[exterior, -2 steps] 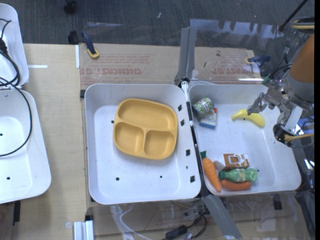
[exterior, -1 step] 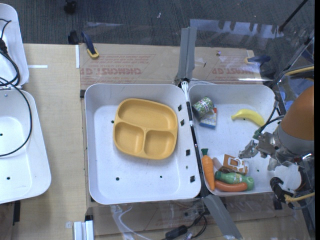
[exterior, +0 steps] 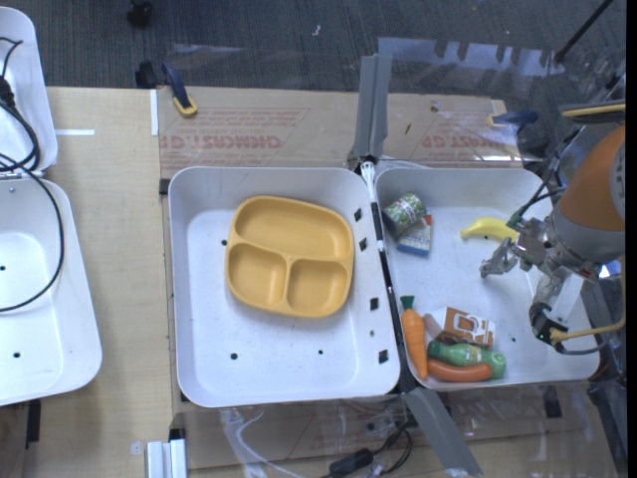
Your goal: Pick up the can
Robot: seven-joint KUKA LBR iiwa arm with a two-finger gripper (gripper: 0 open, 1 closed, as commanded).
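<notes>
- Left bin (exterior: 199, 366): holds a yellow divided plate (exterior: 290, 256), nothing else of note.
- Divider (exterior: 378, 257) between the bins; the can (exterior: 405, 211) lies just right of it, in the right bin (exterior: 557, 371) at its upper left corner.
- Can is on its side, green-patterned label, resting against or on a small blue-and-white box (exterior: 417, 237); can't tell which.
- Handling guess: small, light, stiff metal, smooth and round, so likely to roll or slip; best taken across the body at mid-length, fingers either side of the curve. Wall and box crowd it on two sides.
- Lower part of right bin: carrot (exterior: 412, 342), a green and orange toy (exterior: 468, 363), a small brown carton (exterior: 469, 324), packed close together.
- Banana (exterior: 486, 229) near the middle right.
- Gripper (exterior: 501, 259) hangs beside the banana, well apart from the can, nothing held; cannot tell how it is set, since it's small and dark against cables.
- Arm (exterior: 595, 202) cut off at the frame edge; can's ends and label text too small to read.
</notes>
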